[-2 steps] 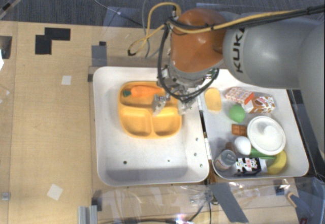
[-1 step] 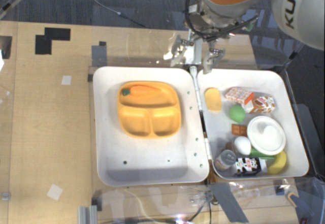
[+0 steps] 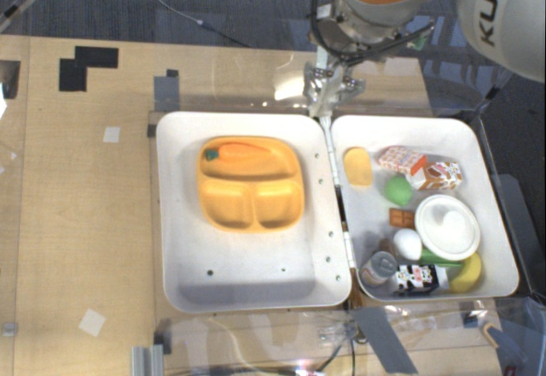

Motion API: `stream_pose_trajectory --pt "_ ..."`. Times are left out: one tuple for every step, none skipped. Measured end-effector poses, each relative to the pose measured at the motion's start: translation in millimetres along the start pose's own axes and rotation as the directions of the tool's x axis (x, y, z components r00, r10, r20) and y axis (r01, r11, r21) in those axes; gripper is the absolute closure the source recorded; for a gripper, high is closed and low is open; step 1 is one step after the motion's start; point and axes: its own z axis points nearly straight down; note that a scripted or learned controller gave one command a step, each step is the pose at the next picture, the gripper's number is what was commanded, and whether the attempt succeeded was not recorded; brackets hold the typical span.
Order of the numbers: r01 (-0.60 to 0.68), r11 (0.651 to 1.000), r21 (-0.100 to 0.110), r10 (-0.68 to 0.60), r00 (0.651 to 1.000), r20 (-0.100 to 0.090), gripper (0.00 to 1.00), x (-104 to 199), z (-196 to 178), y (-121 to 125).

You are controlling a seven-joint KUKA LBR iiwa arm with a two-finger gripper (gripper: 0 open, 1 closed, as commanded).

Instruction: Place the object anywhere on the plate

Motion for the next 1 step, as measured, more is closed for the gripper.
stream_pose_trajectory --pt "0.038 0.999 -0.016 -0.038 0.999 -0.010 1.00 -31.2 194.9 5.9"
